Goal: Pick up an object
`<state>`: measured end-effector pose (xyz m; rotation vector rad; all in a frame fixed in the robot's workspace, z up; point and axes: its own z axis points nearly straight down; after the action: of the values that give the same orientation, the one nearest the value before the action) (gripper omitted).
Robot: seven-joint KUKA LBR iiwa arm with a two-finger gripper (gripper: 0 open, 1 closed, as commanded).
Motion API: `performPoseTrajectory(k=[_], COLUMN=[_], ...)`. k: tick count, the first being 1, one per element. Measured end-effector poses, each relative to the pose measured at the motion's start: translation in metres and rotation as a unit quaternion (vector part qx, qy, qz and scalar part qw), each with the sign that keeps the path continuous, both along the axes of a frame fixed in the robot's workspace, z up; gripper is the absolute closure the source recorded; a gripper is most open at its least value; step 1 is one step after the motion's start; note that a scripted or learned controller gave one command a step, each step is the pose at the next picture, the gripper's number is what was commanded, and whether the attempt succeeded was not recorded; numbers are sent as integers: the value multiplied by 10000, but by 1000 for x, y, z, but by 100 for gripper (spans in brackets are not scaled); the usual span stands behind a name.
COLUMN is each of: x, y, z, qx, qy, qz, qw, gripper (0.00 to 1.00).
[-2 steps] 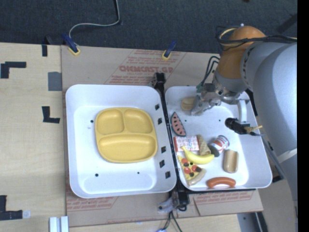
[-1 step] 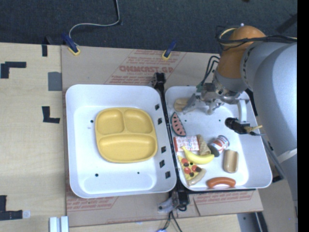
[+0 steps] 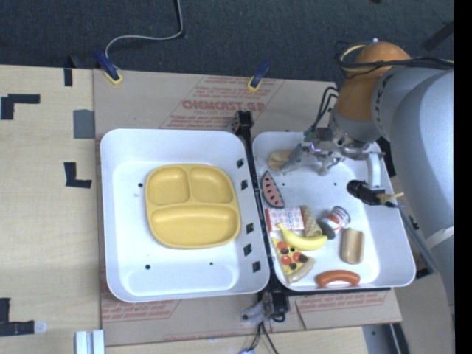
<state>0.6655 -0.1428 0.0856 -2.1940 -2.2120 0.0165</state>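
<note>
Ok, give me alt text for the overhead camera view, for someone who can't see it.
A grey robot arm with an orange band reaches from the right, its end effector low over the right white bin, near a tan item at that bin's top-left corner. That bin holds toy food: yellow banana, watermelon slice, pizza slice, sausage. The left white bin holds a yellow divided plate.
</note>
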Motion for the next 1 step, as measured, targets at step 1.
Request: performPoseTrajectory(k=[1], x=[0], y=[1], z=[0], qx=[-14], qy=[-5], qz=[-7], qw=[10000], gripper=[0])
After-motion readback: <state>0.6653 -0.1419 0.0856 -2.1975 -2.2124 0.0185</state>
